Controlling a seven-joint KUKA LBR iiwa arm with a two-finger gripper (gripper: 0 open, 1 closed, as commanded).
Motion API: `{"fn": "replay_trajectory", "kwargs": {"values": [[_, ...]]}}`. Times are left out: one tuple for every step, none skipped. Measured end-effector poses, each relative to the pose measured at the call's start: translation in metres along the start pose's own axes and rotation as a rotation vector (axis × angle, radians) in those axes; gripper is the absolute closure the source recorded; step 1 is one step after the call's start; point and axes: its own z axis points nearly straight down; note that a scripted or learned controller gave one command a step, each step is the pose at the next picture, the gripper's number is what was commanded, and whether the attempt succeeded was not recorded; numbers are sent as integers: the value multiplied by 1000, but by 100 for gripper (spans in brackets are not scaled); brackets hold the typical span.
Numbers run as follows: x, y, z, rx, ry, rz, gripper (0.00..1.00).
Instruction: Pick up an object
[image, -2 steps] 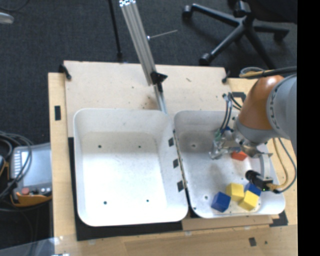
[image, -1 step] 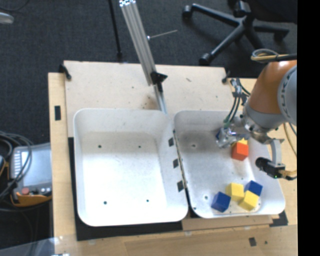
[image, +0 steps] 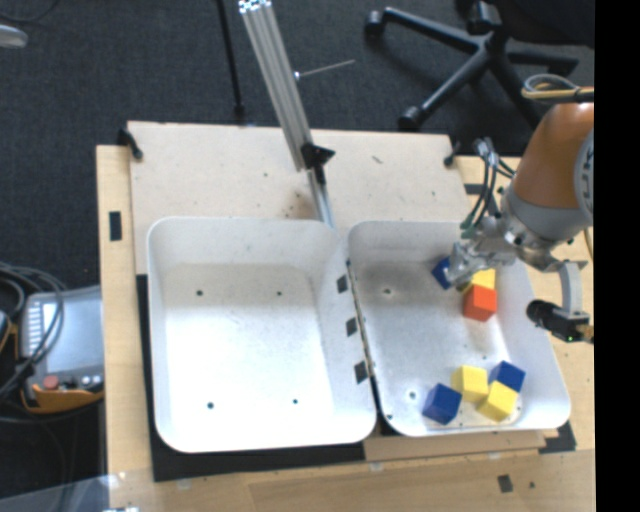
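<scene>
The claw (image: 462, 268) hung low in the right bin (image: 400, 320), but I could not tell its grip. A smooth orange block (image: 481, 300) with a yellow top sat square just beside it.

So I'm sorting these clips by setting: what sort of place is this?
Probably a robotics lab or workshop. A grey and orange robot arm reaches over two white bins on a wooden bench, with an office chair base on dark carpet behind.

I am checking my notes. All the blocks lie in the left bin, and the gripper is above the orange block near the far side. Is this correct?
Not quite: the camera view shows the blocks in the right bin, not the left bin. The rest stands: the gripper is above the orange block near the far side.
</scene>
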Motion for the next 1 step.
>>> {"fn": "replay_trajectory", "kwargs": {"values": [[47, -3, -9, 5, 3, -4, 100]]}}
